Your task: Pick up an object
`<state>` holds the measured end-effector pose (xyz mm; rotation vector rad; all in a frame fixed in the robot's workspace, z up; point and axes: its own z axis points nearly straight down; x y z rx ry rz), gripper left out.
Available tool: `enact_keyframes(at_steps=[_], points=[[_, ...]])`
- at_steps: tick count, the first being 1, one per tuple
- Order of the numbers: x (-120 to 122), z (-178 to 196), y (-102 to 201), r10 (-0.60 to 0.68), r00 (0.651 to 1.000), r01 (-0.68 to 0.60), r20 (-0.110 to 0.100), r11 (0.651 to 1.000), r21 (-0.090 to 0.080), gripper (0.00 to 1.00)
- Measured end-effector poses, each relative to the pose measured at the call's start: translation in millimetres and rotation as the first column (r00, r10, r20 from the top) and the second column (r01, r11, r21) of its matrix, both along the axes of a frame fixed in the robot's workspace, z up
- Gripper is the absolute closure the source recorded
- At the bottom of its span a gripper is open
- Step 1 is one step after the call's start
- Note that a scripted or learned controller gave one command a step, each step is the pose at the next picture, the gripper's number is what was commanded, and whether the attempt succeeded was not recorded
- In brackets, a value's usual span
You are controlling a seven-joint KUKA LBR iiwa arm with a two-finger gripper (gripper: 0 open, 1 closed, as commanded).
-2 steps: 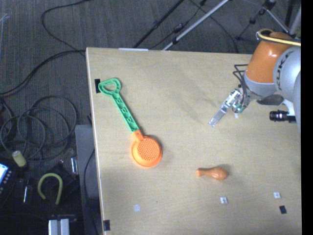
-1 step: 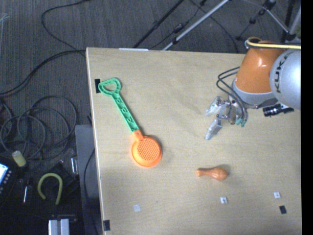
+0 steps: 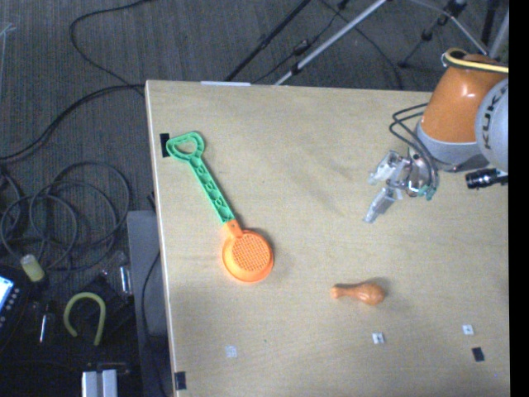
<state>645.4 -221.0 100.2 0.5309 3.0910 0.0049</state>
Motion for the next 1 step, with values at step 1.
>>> enact_keyframes(at_steps=[1], points=[[17.4, 20.1, -0.7, -0.143, 0.99, 0.143, 0.0, 0.99, 0.0, 0.0]])
